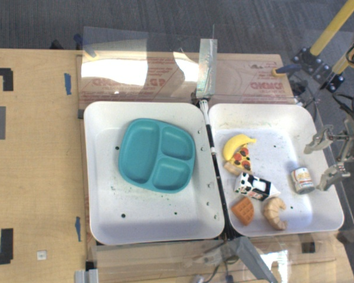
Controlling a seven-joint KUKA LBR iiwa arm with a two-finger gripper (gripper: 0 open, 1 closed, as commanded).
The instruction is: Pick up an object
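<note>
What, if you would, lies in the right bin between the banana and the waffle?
In the camera view, a pizza slice and a black-and-white cow toy lie between the banana and the waffle, the pizza slice nearer the banana.

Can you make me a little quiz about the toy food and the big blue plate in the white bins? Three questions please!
1. True or false: the teal divided plate lies in the left bin.
2. Which toy lies nearest the front edge of the right bin?
A. the banana
B. the croissant
C. the small can
3. Fill in the missing word: the black-and-white cow-pattern toy lies just above the ______.

Key:
1. True.
2. B, the croissant.
3. Waffle.
</note>
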